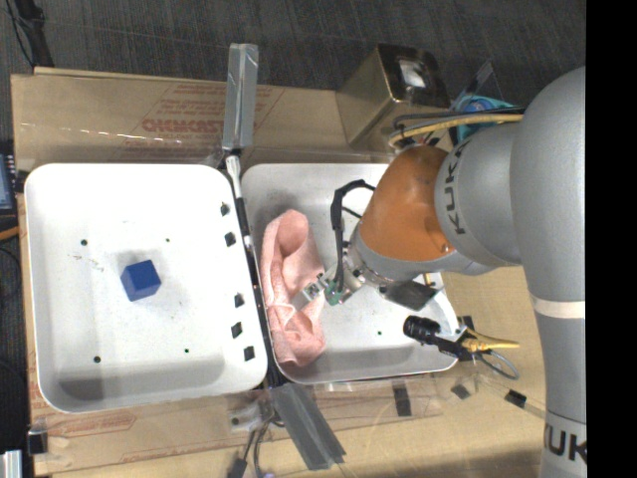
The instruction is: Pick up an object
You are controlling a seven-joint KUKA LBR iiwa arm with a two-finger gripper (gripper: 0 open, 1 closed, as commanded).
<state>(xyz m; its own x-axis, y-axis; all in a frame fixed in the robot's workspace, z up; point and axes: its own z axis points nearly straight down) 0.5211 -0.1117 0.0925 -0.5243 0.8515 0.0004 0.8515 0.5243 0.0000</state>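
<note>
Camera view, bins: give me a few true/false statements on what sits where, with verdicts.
1. A blue cube lies in the left bin. True.
2. A pink cloth lies in the right bin. True.
3. The cloth lies by the right bin's right wall. False: it lies along the left wall, next to the divider between the bins.
4. The gripper hangs over the left bin. False: it is over the right bin, at the cloth's right edge.
5. The cube touches the cloth. False: they lie in separate bins.
</note>
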